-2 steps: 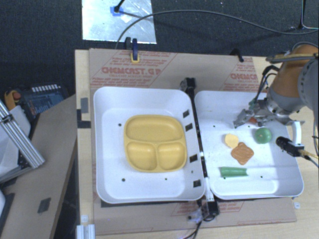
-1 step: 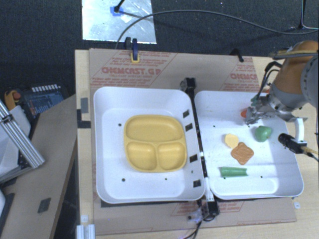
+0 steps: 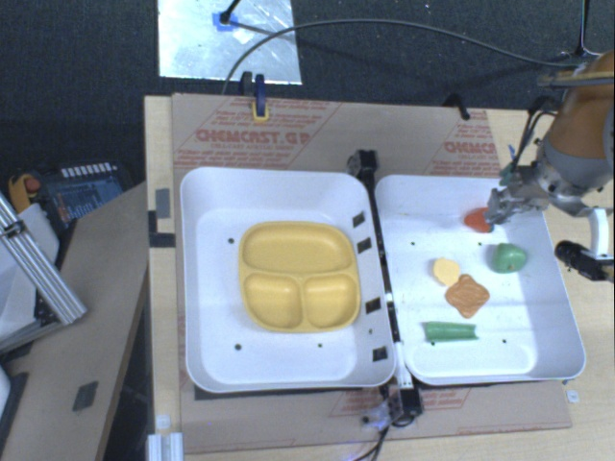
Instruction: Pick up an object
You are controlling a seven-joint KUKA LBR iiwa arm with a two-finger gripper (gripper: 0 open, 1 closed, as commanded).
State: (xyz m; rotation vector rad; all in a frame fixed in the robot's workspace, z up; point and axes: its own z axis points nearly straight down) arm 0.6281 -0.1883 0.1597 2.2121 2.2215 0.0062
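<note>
You have the tool (image 3: pixel 498 209) low in the upper right of the frame, at the far edge of the right bin (image 3: pixel 553 353), with its tip touching or just over the red-orange piece (image 3: pixel 476 221). You cannot tell from this slant whether it is spread or closed, and nothing shows the piece to be gripped, so treat the pick as not yet made.

The risks start there. The red-orange piece looks flat and low, and it lies near the bin's back wall. If the tool comes down a little off centre, it may push the piece aside or pin it against the bin floor rather than take it. A flat thing like that may also slip out as the arm rises.

The other candidates lie lower in the frame: the green round piece (image 3: pixel 509 256) just below the tool, the yellow piece (image 3: pixel 445 272) and brown cracker-shaped piece (image 3: pixel 467 296) close beside each other, and the long green piece (image 3: pixel 450 331) nearest the front wall. A sideways sweep could knock the green round one, and it looks likely to roll.

The yellow divided tray (image 3: pixel 296 275) in the left bin (image 3: pixel 207 353) lies well apart and is in no danger.
</note>
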